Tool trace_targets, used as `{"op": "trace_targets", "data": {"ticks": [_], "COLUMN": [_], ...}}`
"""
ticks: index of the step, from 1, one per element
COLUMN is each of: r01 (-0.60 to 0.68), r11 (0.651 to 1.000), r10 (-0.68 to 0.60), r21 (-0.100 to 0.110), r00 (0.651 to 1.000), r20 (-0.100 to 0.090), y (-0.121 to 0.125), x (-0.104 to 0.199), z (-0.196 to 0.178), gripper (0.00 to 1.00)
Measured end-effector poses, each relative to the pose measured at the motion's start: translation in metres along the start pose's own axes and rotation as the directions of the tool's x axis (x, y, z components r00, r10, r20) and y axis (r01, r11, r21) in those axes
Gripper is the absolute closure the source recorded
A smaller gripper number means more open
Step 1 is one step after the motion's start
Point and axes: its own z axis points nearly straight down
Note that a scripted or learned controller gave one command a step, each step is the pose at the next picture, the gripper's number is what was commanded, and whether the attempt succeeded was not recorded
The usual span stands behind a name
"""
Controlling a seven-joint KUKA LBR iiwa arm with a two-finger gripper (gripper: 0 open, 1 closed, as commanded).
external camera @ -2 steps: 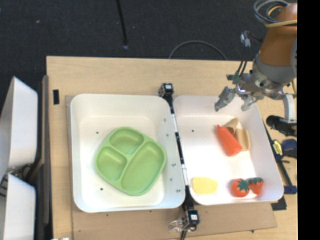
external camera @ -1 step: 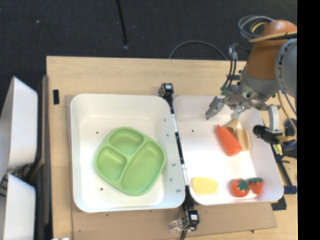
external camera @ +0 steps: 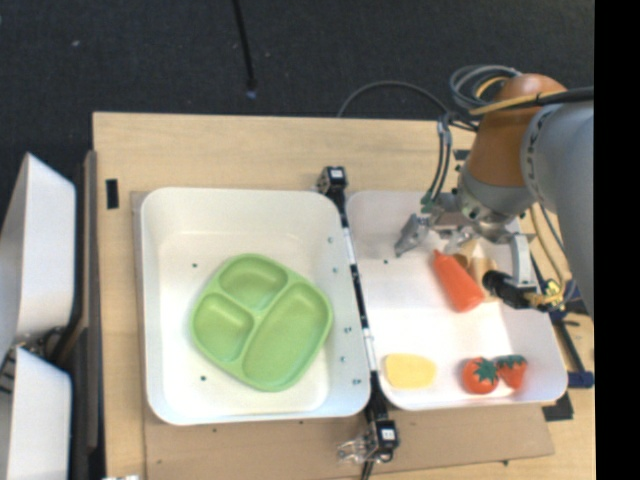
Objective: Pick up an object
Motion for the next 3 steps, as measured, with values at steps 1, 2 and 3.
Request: {"op": "trace_targets", "data": {"ticks": [1,2,3], "r01": [-0.002,0.005,-0.001], "r11": [1.0,1.0,1.0], "r10": [0.002,-0.005,0.001], "r21": [-0.006,-0.007,-0.007], "r00": [1.0,1.0,1.0], "r20": [-0.001,-0.002,-0.001], "y": [0.001,0.0,-0.006], "x": [-0.001,0.003,-0.005], "z": [-0.015,-0.06,-0.115], "gripper": [1.0,1.0,1.0]}}
